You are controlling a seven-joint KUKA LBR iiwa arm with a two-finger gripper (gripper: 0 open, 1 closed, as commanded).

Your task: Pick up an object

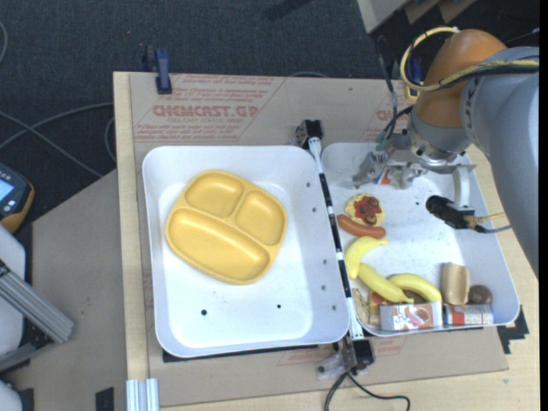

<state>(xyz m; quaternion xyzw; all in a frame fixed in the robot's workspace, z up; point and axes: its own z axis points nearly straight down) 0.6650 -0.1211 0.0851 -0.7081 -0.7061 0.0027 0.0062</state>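
Gripper hovering at right bin's far end, grip state unclear; nearest target, small pizza slice lying just below it, looking light, flat, stiff plastic, best pinching across edges.

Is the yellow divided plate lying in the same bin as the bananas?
No, the yellow divided plate lies in the left bin, while the bananas lie in the right bin.
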